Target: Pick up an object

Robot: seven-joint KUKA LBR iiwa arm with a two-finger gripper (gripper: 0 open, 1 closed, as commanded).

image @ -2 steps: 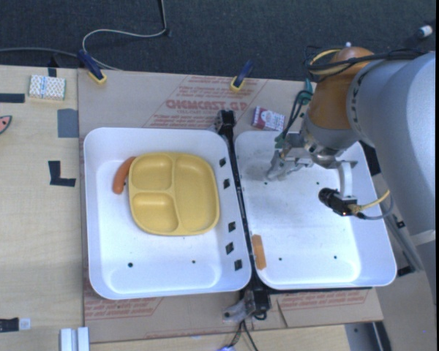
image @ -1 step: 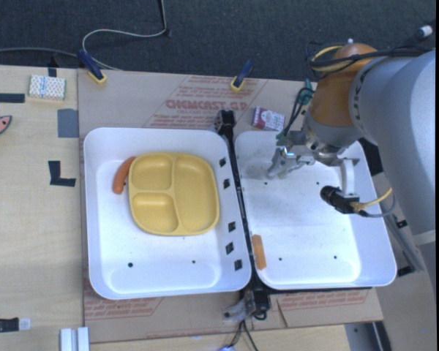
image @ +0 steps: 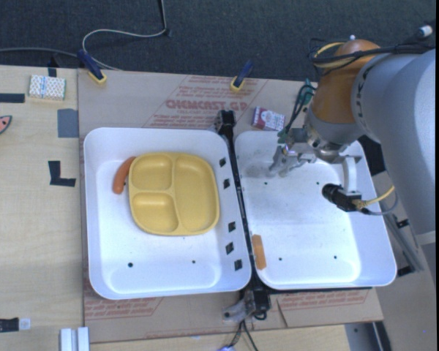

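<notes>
A dark carpeted floor fills the top of the frame, and below it the pale wooden bench (image: 29, 218) carries a cardboard sheet (image: 168, 104) with two shallow white bins on it side by side. The left bin (image: 106, 269) holds a yellow divided plate (image: 173, 193) at its centre, with an orange sausage-shaped toy (image: 121, 175) lying just beside the plate's left edge, perhaps touching it. The right bin (image: 314, 258) has a small orange piece (image: 258, 251) lying against its left wall, low in the frame.

The grey arm (image: 395, 108) with its orange band comes in from the right of the frame, and its end effector (image: 284, 161) hangs over the upper left part of the right bin, well apart from the orange piece; nothing shows between its tips, though whether it is spread or closed is hard to make out at this size.

A small red-and-white packet (image: 267, 118) lies on the cardboard above the right bin. Two blue-and-yellow clamps (image: 91, 65) hold the cardboard's upper edge.
</notes>
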